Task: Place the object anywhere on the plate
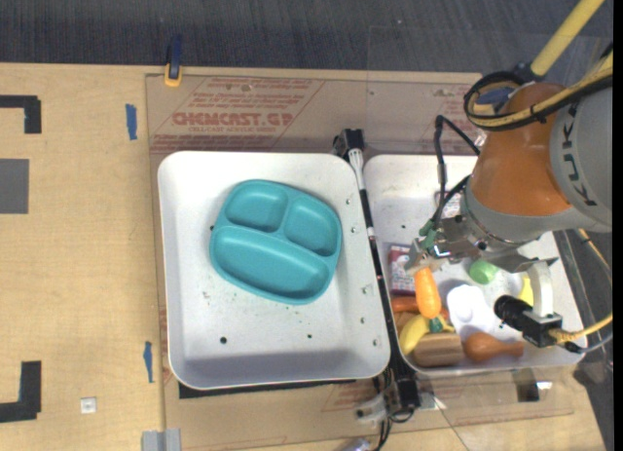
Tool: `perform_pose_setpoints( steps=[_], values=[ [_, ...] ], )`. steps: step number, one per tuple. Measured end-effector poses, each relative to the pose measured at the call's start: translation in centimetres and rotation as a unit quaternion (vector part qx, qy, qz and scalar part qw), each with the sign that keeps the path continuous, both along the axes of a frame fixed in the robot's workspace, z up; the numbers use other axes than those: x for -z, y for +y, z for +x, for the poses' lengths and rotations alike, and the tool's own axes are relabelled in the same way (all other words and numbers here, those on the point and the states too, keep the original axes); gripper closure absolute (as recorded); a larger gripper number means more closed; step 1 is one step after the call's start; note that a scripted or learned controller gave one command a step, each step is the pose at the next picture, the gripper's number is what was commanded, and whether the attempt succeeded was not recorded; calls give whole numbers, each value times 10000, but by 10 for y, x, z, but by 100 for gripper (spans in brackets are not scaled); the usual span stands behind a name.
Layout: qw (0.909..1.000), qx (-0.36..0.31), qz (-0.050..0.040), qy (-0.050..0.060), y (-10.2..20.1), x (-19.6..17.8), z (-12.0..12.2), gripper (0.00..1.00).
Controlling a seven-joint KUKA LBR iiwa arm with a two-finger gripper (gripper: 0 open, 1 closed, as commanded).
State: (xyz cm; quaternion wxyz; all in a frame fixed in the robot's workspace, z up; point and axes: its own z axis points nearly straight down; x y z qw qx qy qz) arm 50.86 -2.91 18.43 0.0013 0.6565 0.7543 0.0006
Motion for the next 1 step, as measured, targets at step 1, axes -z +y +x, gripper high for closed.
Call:
perform_pose_setpoints(
  steps=[1],
  values=[
    [9996, 293, 23, 0, 89, -34, 41, 100]
  ],
)
